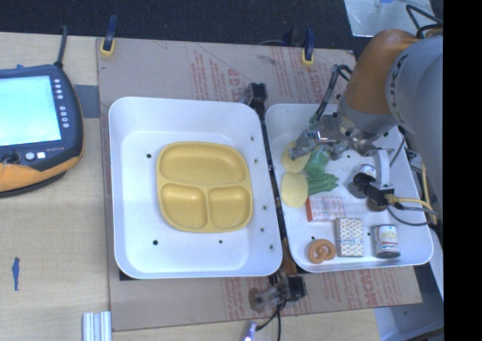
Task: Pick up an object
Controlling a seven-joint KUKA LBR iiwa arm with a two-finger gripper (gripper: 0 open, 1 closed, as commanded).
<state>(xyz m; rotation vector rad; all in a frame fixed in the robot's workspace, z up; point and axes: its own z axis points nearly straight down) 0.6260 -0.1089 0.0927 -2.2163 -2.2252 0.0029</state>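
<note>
Green toy in the right bin lies under the gripper; its opening cannot be told.

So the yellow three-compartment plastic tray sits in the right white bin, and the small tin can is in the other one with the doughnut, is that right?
Not quite. The camera view shows the yellow three-compartment plastic tray in the left white bin, not the right one. The small tin can and the doughnut do share the other bin.
</note>
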